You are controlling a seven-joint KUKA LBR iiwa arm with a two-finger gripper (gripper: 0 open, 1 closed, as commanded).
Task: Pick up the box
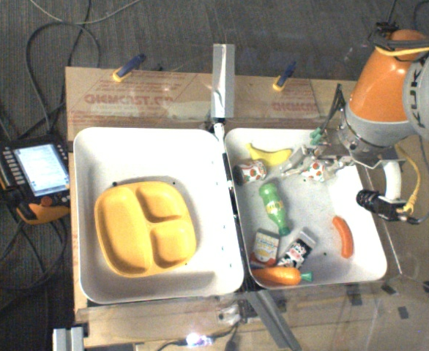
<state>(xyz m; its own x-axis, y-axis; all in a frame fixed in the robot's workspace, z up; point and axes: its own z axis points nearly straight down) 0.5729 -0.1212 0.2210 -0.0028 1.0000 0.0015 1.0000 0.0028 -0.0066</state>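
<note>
A small brown and red box (266,246) lies near the front of the right bin (368,269), just below a green bottle (274,205). Next to it on the right is a small black and white carton (296,251). My gripper (307,159) hovers over the back of the right bin, well away from the box, close to a banana (269,154) and a red and white spotted toy (315,171). Nothing shows as held.
An orange carrot (279,276) lies at the right bin's front wall and a red sausage (343,237) to the right. Another spotted toy (250,172) sits by the divider. A yellow compartment tray (147,227) rests in the left bin (90,152).
</note>
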